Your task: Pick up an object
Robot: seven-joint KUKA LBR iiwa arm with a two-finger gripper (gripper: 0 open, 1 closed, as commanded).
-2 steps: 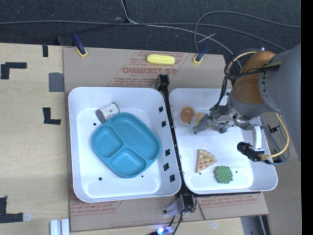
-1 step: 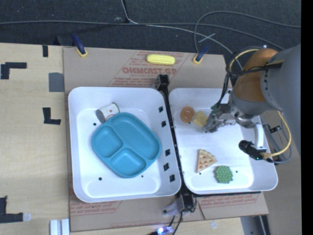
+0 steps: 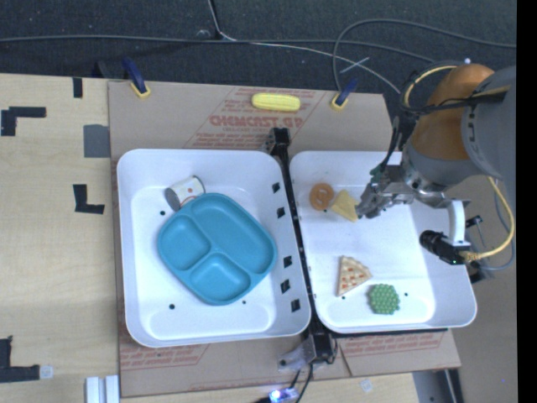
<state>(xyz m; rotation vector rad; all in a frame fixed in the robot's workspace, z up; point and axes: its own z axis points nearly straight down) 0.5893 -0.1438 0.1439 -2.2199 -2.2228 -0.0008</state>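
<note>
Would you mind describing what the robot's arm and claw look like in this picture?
The arm is bulky and rounded, grey in its casing, with an orange band above the wrist. Thin yellow and dark cables loop around it, and a black fitting with a white bracket sits at its side. The claw is small, dark and metallic, narrowing towards its tips.
</note>
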